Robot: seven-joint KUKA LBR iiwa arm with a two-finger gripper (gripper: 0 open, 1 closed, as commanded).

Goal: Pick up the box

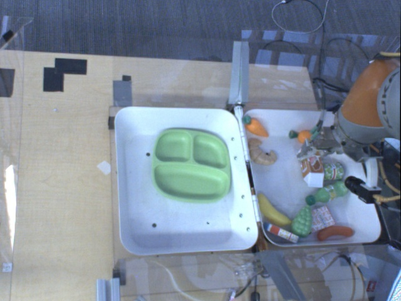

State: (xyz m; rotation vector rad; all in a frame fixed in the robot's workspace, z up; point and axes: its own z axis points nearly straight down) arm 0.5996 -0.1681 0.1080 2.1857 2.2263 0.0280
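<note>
A small red and white box (pixel 312 168) with a white end lies in the right bin (pixel 285 180), near its middle right. My gripper (pixel 315 146) hangs directly over the box's upper end, coming off the grey arm with the orange band (pixel 374 96) at the right. Whether it touches the box cannot be made out. A second, pinkish patterned box (pixel 323 217) lies near the bin's front edge, well clear of the gripper.
The right bin also holds a carrot (pixel 255 126), a pretzel (pixel 263 156), a green can (pixel 334 171), a green bottle (pixel 326 194), a banana (pixel 274 210), green grapes (pixel 302 221) and a sausage (pixel 335 232). A green divided plate (pixel 191 165) lies in the left bin (pixel 135 187).
</note>
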